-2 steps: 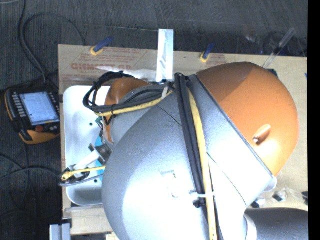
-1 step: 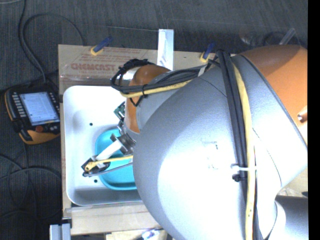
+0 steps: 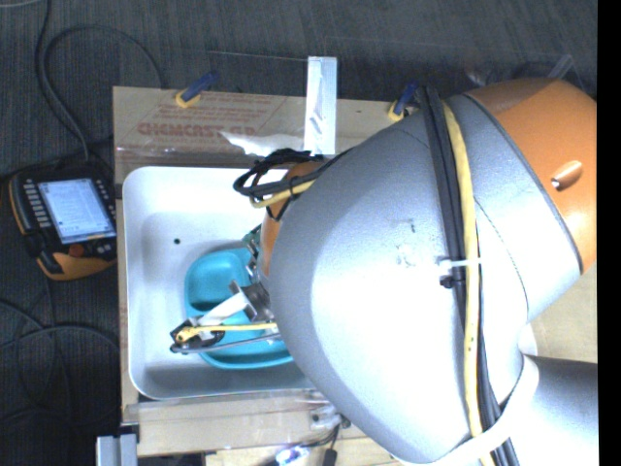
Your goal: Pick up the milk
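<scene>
We see the grey arm (image 3: 408, 289) covering most of the bench, its gripper (image 3: 248, 295) low over a blue bowl (image 3: 215, 272) in the left white bin (image 3: 155, 250). Whether the gripper is apart or together we cannot tell, nor where the milk lies. The bin sits on a brown board (image 3: 175, 124) with red lettering and two blue-and-yellow clamps (image 3: 195, 89) at its far edge. Around the bench lies dark carpet (image 3: 87, 8), with loose cables (image 3: 47, 61) and a pendant (image 3: 66, 214) at left.
</scene>
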`<state>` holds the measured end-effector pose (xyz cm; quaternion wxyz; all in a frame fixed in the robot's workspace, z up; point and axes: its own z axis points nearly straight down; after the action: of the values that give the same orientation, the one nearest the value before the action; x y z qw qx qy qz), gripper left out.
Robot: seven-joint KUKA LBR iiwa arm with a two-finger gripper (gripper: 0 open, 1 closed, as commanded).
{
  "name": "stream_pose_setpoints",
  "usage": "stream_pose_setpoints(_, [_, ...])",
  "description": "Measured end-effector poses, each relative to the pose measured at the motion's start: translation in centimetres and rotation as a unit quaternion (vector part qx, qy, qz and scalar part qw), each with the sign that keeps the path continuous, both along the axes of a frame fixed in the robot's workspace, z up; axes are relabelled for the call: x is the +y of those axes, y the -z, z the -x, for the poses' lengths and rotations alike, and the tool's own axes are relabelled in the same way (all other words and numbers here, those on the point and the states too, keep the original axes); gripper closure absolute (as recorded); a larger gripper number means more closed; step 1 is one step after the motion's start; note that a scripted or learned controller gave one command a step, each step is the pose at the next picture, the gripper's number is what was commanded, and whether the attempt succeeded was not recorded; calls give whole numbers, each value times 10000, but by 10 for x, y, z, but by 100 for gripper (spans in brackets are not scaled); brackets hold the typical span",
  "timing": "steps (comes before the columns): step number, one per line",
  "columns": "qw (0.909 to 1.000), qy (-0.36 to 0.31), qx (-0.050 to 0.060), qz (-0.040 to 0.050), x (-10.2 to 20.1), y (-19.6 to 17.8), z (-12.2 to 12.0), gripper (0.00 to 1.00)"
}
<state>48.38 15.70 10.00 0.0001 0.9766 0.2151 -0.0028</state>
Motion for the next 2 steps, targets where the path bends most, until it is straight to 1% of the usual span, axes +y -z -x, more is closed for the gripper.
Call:
stream_pose_setpoints(1, [10000, 18, 7, 31, 2, -94, 0, 100])
stream_pose_setpoints(2, [10000, 19, 8, 30, 2, -94, 0, 0])
